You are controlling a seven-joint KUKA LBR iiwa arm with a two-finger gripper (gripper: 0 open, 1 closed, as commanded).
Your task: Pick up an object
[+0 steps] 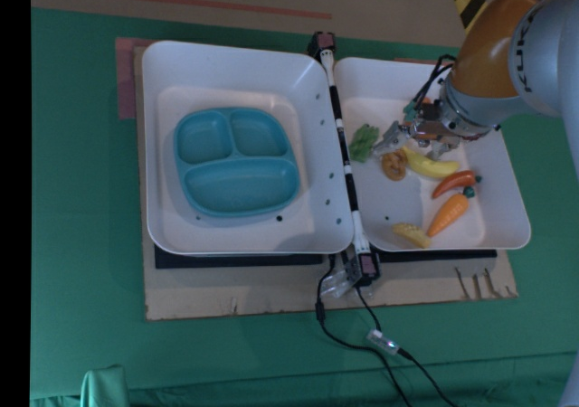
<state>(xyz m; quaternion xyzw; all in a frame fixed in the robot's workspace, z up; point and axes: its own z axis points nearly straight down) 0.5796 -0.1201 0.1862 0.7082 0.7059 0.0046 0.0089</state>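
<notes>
The right bin [507, 215] holds several toy foods: a green leafy piece [364, 141], a brown pretzel-like piece [393, 165], a yellow banana [431, 165], a red chili [454, 183], an orange carrot [449, 212] and a yellow corn piece [412, 234]. My gripper [404, 136] hangs low over the middle of this bin, just above the banana and the pretzel piece. The wrist blocks the view of its tips. I see nothing held between them.
The left bin [163, 70] holds a teal divided plate [237, 161]. A black-and-white divider bar [342, 147] runs between the bins. Cables [380, 342] trail over the green bench at the front. The arm's orange band [488, 43] looms over the right bin's far corner.
</notes>
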